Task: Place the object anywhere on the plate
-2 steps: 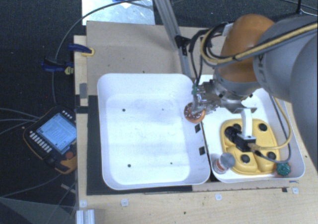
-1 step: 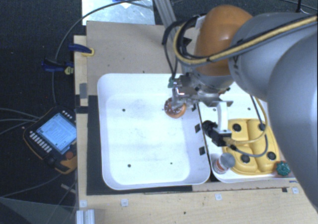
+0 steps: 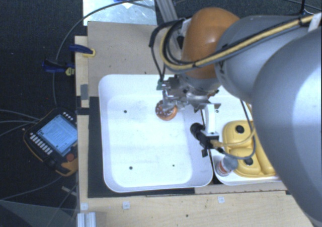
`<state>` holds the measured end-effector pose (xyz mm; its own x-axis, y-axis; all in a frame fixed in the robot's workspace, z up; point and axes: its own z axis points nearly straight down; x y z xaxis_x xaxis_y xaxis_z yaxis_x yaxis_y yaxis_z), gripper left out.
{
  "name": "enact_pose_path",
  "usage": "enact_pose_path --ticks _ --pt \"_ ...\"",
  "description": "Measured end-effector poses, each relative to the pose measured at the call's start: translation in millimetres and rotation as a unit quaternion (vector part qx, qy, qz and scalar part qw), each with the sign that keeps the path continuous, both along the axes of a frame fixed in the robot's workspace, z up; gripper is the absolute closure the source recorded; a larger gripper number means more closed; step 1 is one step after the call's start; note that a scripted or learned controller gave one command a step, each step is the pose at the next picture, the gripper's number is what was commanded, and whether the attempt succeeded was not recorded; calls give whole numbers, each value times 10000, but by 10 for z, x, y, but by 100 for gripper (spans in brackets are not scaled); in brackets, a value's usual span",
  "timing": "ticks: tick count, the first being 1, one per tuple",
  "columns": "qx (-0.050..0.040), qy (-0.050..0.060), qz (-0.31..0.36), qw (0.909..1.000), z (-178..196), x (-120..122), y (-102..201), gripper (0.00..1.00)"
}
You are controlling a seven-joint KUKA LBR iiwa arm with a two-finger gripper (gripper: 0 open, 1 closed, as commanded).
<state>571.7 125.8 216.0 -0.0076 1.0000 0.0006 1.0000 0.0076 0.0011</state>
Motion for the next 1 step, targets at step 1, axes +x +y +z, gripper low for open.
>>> enact_pose_path --ticks 1 --pt "0 4 -6 10000 41 -69 125 100"
